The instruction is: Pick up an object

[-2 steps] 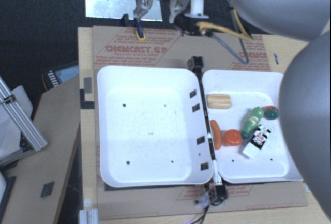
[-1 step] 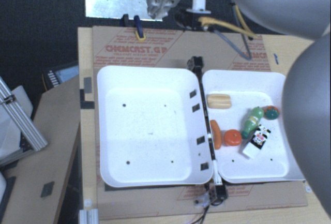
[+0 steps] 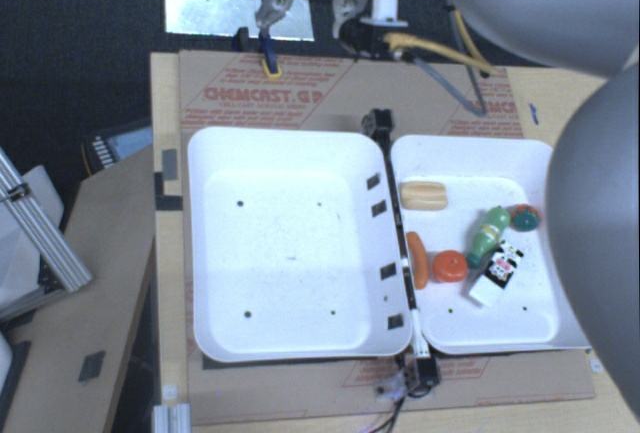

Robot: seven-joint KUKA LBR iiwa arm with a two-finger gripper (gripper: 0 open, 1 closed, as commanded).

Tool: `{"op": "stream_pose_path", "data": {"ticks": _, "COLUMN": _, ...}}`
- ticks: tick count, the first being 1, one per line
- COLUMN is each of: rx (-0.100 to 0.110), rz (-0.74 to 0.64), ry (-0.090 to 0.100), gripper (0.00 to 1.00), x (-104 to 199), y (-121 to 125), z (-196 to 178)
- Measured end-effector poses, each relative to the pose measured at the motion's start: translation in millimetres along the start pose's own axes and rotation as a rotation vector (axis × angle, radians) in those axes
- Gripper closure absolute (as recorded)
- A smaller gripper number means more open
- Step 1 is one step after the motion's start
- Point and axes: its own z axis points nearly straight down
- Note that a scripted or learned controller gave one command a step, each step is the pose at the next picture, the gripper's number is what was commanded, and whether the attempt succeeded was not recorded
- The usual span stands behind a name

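The right bin [image 3: 530,321] holds several small objects. These are a tan bread roll [image 3: 423,195], a green bottle [image 3: 487,233], a small red and green round piece [image 3: 524,217], an orange sausage [image 3: 418,259], a red-orange round piece [image 3: 451,266] and a white block with black marks [image 3: 497,275]. My gripper [image 3: 272,6] hangs at the top of the view, beyond the far edge of the left bin [image 3: 210,321] and well away from all the objects. I see nothing held in it.
A black divider with clips [image 3: 393,231] runs between the two bins. Both bins rest on a cardboard sheet [image 3: 300,91]. A blue and yellow clamp [image 3: 268,56] sits at the sheet's far edge below the gripper. The large grey arm [image 3: 590,171] covers the right side.
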Motion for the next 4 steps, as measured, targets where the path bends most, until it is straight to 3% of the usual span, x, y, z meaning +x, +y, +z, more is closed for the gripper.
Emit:
{"op": "stream_pose_path", "data": {"ticks": 1, "rx": -0.003, "rz": -0.004, "ry": 0.001, "gripper": 1.00, "x": 0.6, "y": 0.1, "z": -11.5}}
{"op": "stream_pose_path", "data": {"ticks": 2, "rx": -0.002, "rz": -0.005, "ry": 0.000, "gripper": 0.00, "x": 0.5, "y": 0.1, "z": -11.3}}
{"op": "stream_pose_path", "data": {"ticks": 3, "rx": -0.005, "rz": -0.008, "ry": 0.001, "gripper": 1.00, "x": 1.1, "y": 0.3, "z": -22.9}}
{"op": "stream_pose_path", "data": {"ticks": 4, "rx": -0.004, "rz": -0.009, "ry": 0.001, "gripper": 0.00, "x": 1.1, "y": 0.3, "z": -22.6}}
